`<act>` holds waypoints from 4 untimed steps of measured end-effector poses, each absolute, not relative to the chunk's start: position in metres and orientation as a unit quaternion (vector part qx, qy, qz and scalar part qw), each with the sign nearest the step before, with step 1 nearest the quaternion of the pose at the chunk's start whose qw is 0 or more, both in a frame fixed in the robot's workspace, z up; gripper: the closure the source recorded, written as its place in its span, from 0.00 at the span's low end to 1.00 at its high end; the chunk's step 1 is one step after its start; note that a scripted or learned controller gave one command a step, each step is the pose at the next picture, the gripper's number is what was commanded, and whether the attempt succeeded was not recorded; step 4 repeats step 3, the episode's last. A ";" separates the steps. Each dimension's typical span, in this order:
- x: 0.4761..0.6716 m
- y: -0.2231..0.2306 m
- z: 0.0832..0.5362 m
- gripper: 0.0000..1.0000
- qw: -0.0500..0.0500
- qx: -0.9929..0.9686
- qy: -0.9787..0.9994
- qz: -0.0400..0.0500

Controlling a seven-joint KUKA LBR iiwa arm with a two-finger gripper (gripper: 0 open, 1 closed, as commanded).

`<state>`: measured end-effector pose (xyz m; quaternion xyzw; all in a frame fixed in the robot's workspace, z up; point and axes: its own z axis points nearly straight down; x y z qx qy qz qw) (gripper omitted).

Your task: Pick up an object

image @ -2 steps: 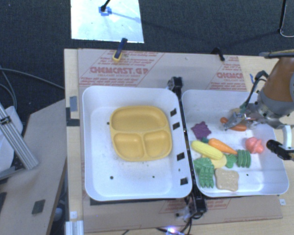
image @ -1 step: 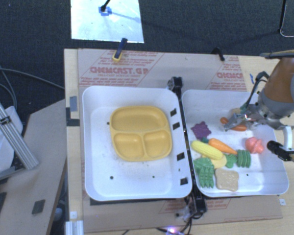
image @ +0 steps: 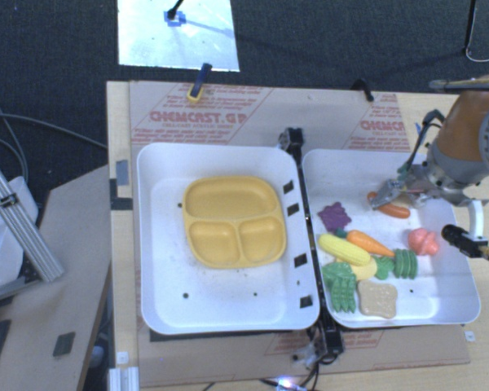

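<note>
- The slice of toast lies nearest in the right bin, with a green leafy vegetable just to its left.
- Just beyond them, a corn cob and a carrot lie side by side, both slanting from far-left to near-right; the carrot's right end meets a green ridged piece that is too small to name.
- A pink peach-like fruit sits right of the carrot; purple grapes sit to its far left.
- The left bin holds a yellow divided plate.
- An orange sausage-shaped toy lies in the far part of the right bin, its long axis running left to right, directly under the gripper.
- The fingertips blur into the toy; I cannot tell whether they are apart, together, or clamped on anything.
- The arm is cut off at the right edge.
</note>
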<state>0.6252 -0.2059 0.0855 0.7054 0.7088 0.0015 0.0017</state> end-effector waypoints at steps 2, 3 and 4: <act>0.668 -0.205 0.086 0.00 0.000 0.706 0.709 0.001; 0.669 -0.206 0.098 1.00 0.004 0.705 0.709 0.002; 0.669 -0.206 0.098 1.00 0.004 0.705 0.709 0.002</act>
